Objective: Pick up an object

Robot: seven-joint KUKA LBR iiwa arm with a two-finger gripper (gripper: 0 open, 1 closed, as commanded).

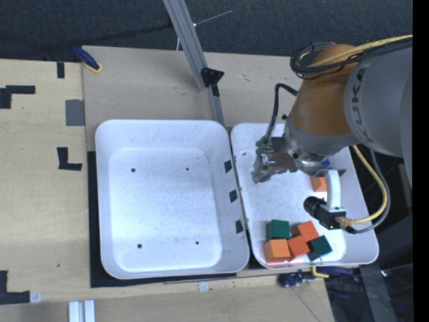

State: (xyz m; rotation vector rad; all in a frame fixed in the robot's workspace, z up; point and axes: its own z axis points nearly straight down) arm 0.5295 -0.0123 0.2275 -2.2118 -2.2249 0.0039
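Two shallow white bins sit side by side on the wooden bench (40,200), and the right bin (365,247) serves here as the landmark. Over that bin's upper middle hangs the gripper (265,170), a dark metallic head under the arm's (375,99) rounded orange band and smooth grey shell; whether its fingers stand apart or together cannot be told from this slant, and nothing can be seen between them. The blocks lie in a tight cluster at the near end of the right bin, well apart from the gripper and below it in the view: a dark green block (278,230) at the cluster's left, an orange block (277,249) just beneath it, a second orange block (307,231) to the right, a third orange one (298,247) between them, and another green block (320,247) at the right end. All are small, matte, square-edged cubes, touching or nearly touching one another. A further orange piece (319,184) shows near the bin's right wall, partly hidden by the wrist. The left bin (107,139), touching the right bin's left wall, has a smooth, faintly speckled plastic floor with rounded corners.
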